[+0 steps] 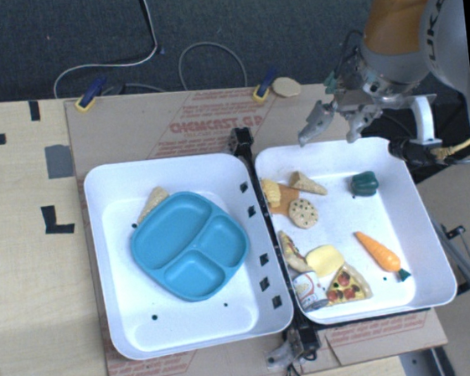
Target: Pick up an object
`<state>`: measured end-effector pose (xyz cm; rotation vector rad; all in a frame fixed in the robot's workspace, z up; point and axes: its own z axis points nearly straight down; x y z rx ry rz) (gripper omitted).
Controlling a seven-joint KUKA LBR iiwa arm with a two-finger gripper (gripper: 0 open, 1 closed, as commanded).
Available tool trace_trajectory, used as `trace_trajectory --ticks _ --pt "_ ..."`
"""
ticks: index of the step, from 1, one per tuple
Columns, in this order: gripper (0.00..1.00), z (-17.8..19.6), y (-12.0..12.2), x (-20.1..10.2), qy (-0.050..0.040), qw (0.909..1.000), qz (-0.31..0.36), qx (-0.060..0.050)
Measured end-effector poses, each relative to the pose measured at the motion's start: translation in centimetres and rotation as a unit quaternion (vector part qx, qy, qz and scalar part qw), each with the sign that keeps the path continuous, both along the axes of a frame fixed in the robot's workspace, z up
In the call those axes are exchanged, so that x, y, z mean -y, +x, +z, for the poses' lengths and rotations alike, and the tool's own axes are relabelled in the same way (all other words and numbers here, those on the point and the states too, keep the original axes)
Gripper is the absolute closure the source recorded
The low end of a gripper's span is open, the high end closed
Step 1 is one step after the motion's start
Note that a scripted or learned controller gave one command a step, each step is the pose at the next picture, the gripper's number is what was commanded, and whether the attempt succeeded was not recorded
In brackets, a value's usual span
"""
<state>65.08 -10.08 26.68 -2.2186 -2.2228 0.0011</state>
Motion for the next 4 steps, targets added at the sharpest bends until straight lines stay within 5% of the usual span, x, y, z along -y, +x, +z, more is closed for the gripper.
trace_trajectory --ticks 1,2,3,4 --pt "0.00 -13.1 -1.1 2.7 -0.0003 1.0000 -0.001 -0.004" --pt "0.00 -18.4 -1.5 2.1 -0.0019 1.0000 0.000 0.002" --pt "0.00 -17.8 -1.7 0.3 -0.0079 1.0000 -0.003 0.005" --pt "1.00 -16.9 -1.7 0.0 -0.0024 1.0000 -0.003 0.003"
